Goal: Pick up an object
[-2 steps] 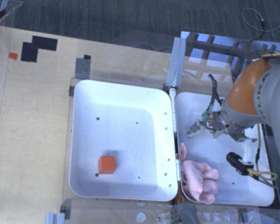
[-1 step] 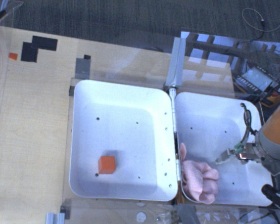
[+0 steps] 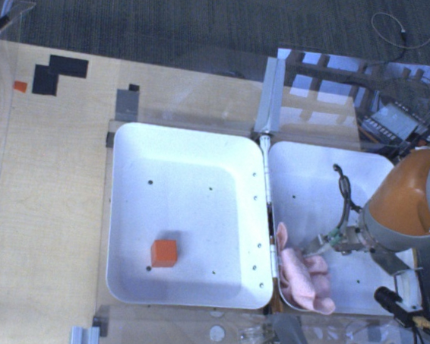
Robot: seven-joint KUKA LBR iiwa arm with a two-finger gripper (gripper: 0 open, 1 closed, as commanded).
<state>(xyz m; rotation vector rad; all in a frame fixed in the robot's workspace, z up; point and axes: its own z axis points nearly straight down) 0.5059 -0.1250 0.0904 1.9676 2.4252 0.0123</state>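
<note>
Apparently nothing had been lifted yet: the gripper hung low in the right bin just above the pink cloth, its grip too small to judge, while the orange block sat in the left bin.

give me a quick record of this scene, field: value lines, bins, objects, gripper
left bin: holds an orange block toward its front left
right bin: holds a pink cloth at its front left corner, part draped over the rim
gripper: low in the right bin, just above the cloth
grasp: cannot tell from this view
arm: reaches in from the right, orange band over the right bin
</note>
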